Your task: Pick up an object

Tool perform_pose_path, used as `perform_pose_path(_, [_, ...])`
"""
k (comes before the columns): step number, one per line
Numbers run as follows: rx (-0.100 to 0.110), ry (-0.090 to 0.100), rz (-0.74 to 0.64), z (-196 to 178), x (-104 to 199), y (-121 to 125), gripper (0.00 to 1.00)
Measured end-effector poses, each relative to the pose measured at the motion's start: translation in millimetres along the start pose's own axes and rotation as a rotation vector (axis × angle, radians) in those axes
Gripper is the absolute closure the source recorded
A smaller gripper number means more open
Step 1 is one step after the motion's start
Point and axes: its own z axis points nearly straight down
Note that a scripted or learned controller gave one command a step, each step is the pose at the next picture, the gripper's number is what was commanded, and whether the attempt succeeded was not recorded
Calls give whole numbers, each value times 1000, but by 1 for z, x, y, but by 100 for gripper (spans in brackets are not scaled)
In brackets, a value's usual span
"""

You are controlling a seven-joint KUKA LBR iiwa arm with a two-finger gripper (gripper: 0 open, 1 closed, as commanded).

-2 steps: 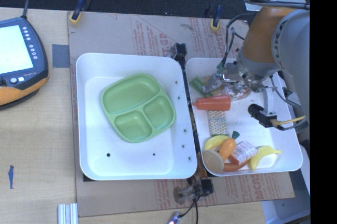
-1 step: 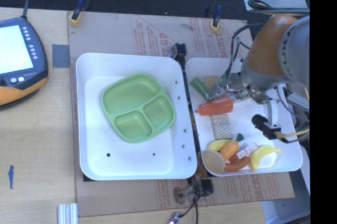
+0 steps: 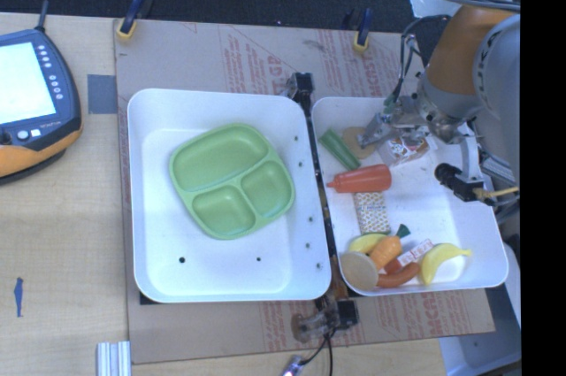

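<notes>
Two white bins share the bench, and the pincer [image 3: 395, 128] hangs low over the right bin's [image 3: 478, 272] far end, its opening impossible to judge, toys like the orange carrot [image 3: 361, 180] lying loose just beside it.

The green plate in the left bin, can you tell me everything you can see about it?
The green plate is pale green and looks like smooth plastic. It has rounded corners and three sunken sections: one long section along its upper left and two smaller ones on its lower right. It lies flat, right side up, turned at a slant, near the middle of the left bin. It rests on the bin's white floor, and no food is in it.
</notes>
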Motion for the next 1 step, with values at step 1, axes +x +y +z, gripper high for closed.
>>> perform_pose_path(1, [-15,-12,0,-1,30,-42,0])
